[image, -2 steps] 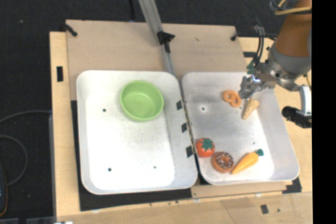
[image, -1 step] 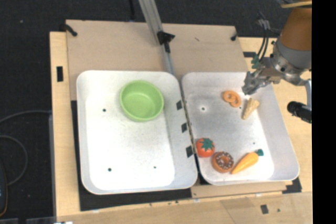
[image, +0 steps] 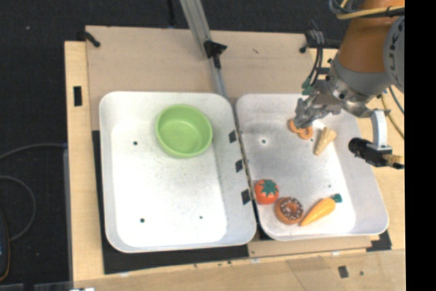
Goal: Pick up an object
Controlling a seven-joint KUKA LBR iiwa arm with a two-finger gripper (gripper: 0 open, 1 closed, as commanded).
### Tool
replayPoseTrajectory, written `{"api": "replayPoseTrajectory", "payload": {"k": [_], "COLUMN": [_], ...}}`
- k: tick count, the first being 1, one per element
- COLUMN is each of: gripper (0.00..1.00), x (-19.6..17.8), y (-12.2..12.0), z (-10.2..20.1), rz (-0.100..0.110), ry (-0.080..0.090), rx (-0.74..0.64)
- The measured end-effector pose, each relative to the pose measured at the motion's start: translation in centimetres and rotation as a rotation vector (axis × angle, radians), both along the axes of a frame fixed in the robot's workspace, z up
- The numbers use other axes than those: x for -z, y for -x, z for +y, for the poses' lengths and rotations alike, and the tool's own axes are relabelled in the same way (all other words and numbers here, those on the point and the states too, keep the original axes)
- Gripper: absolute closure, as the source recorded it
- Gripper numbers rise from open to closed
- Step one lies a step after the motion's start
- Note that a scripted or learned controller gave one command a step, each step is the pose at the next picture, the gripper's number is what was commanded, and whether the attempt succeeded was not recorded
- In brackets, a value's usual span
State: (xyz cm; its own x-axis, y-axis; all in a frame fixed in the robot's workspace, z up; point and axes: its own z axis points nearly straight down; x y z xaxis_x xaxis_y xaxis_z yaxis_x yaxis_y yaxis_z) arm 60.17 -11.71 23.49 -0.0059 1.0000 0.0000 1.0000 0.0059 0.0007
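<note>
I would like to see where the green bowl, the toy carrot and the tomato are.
green bowl [image: 184, 131]: camera view, on its inner floor.
toy carrot [image: 317, 210]: camera view, on the middle of its orange body.
tomato [image: 266, 193]: camera view, on its red side.

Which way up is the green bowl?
Upright: the green bowl shows its open mouth and inner floor, sitting in the left bin.

no readable text, no labels, brands, numbers or signs on anything
</note>
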Motion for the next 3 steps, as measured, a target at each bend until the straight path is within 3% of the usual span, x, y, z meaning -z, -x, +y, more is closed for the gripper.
{"api": "replayPoseTrajectory", "payload": {"k": [1,2,3], "gripper": [1.0,1.0,1.0], "x": [0.2,0.9,-0.6], "y": [0.3,2.1,3.0], "z": [4.7,9.8,15.5], "rz": [0.0,0.001,-0.003], "ry": [-0.001,-0.001,-0.003], "rx": [-0.001,0.0,-0.003]}}
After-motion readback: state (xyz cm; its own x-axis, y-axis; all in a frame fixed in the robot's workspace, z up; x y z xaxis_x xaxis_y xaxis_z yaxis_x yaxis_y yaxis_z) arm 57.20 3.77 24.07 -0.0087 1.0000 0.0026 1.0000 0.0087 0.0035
